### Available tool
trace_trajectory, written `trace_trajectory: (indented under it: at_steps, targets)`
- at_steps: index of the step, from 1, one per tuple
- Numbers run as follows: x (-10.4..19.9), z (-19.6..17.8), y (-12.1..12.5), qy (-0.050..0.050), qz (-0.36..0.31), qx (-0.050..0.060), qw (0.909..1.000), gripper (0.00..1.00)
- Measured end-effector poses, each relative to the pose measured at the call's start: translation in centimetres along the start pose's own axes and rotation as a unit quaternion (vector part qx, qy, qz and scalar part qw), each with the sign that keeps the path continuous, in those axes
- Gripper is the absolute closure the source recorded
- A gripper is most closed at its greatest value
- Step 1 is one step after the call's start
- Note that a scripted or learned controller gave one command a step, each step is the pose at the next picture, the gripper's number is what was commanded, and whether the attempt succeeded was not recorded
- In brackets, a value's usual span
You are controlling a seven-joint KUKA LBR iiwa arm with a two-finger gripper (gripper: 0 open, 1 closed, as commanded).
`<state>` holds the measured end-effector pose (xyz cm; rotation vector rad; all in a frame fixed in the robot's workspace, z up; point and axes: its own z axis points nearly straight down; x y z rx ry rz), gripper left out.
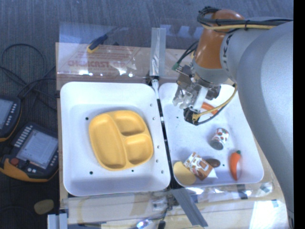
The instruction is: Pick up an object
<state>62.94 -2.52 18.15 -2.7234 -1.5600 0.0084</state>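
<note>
In the right bin (248,128) a small patterned cup (219,138) lies on its side near the middle, with an orange carrot (235,164) just beyond it toward the near right corner. A printed carton (198,165) rests against a yellow bowl (183,173) at the near edge. The hand (187,100) hangs over the bin's far left part, above an orange item; whether it is open or closed cannot be told. The left bin (76,175) holds a yellow divided plate (121,139).
</note>
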Motion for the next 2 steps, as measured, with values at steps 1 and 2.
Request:
trace_trajectory:
  at_steps: [1, 2]
  targets:
    - [-0.4, -1.4, 4.7, 0.0, 0.005, -0.001, 1.0, 1.0]
    - [-1.0, -3.1, 4.8, 0.0, 0.05, -0.001, 0.9987, 1.0]
